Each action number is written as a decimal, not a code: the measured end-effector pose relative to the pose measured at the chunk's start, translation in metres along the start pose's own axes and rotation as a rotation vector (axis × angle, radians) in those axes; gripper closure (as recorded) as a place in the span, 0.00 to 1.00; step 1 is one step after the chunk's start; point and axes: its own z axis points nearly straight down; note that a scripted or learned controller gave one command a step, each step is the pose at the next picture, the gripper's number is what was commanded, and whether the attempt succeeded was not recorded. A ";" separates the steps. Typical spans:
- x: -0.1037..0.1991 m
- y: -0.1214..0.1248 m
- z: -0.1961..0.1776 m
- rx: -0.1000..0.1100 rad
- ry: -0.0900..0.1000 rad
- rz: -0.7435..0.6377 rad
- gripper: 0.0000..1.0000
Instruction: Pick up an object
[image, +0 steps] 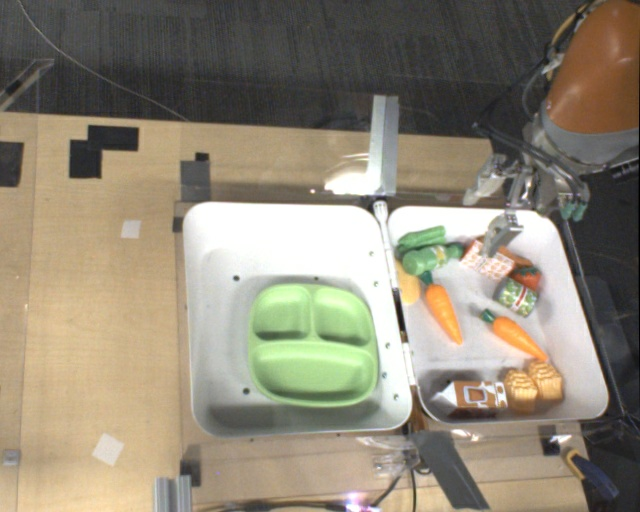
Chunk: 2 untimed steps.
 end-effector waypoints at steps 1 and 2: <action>-0.013 0.006 0.154 0.003 -0.012 -0.146 0.00; -0.004 0.009 0.174 0.003 -0.003 -0.045 0.00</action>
